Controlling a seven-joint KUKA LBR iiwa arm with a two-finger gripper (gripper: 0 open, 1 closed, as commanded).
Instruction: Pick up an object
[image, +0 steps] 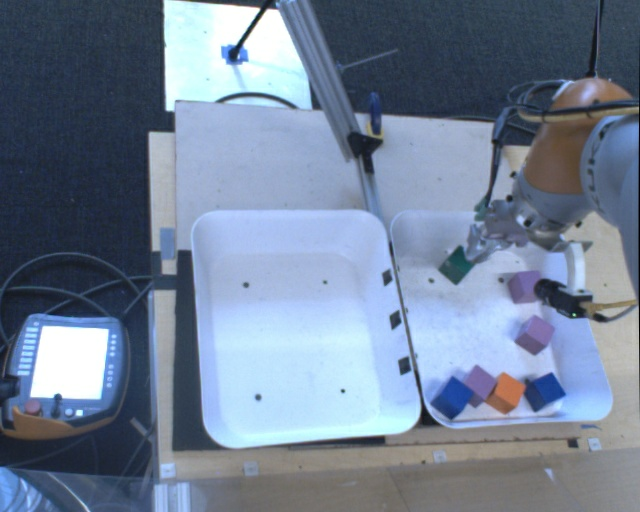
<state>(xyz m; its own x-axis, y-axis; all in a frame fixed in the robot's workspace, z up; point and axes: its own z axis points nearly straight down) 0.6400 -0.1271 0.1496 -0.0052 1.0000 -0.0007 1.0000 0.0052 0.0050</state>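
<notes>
Over the right bin (600, 395), the gripper (474, 250) is closed on a green block (457, 266), lifted clear of the purple, blue and orange blocks (506, 392).

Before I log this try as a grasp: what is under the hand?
A green block sits at the tip of the hand, over the right bin floor. The hand covers its upper corner, so contact is unclear.

Blocks (497, 388) crowded the right bin's (420, 330) lower right; its left half lay open below the green block (456, 266).
</notes>
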